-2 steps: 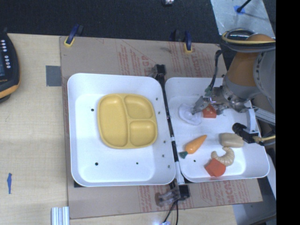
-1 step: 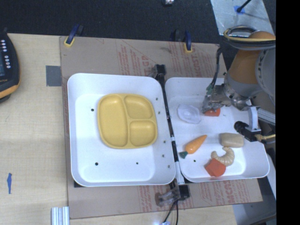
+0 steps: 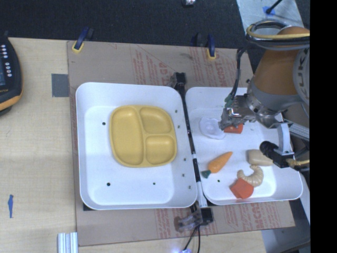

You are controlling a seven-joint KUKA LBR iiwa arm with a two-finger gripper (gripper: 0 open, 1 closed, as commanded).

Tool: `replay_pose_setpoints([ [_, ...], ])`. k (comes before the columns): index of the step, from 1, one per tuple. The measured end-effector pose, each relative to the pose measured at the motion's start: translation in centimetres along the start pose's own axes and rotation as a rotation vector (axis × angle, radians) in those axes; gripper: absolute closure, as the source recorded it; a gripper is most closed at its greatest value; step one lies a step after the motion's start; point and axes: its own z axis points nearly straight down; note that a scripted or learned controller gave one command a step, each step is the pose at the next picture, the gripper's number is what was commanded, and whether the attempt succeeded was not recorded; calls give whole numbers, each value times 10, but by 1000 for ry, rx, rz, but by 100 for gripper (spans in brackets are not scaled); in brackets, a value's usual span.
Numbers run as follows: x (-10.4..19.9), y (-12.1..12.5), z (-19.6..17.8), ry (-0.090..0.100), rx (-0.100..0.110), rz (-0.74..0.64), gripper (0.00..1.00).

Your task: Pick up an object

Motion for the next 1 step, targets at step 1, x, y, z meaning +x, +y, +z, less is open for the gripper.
replay_pose_setpoints([
  [1, 54, -20, -31, -2, 3, 1, 100],
])
